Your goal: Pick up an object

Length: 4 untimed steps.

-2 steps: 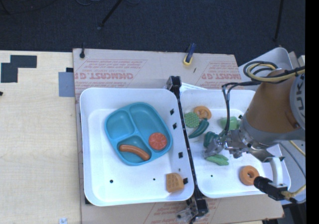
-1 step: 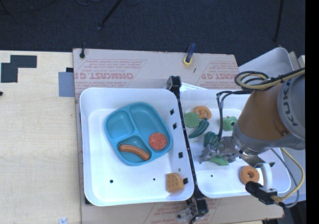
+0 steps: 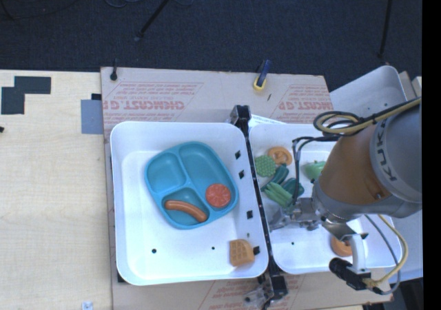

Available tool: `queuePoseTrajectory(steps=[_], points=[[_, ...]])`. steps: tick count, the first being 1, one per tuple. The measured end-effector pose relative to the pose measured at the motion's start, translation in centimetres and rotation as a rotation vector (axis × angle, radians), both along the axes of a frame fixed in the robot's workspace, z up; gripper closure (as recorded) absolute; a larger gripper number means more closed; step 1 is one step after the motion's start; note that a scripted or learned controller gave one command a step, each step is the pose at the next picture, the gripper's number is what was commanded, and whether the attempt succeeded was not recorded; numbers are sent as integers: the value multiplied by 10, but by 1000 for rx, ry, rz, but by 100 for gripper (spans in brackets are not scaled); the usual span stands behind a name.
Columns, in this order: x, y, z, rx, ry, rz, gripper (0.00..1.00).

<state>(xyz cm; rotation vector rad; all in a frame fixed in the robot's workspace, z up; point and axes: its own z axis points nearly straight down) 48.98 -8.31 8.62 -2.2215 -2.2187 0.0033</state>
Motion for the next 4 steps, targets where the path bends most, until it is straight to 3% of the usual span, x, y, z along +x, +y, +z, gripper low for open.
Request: queuePoseTrajectory(steps=[1, 2, 3, 4], points=[[0, -1, 12, 2, 1, -8, 100], [-6, 2, 57, 1, -2, 1, 100], [2, -3, 114, 0, -6, 2, 100], [3, -4, 143, 0, -3, 2, 100]])
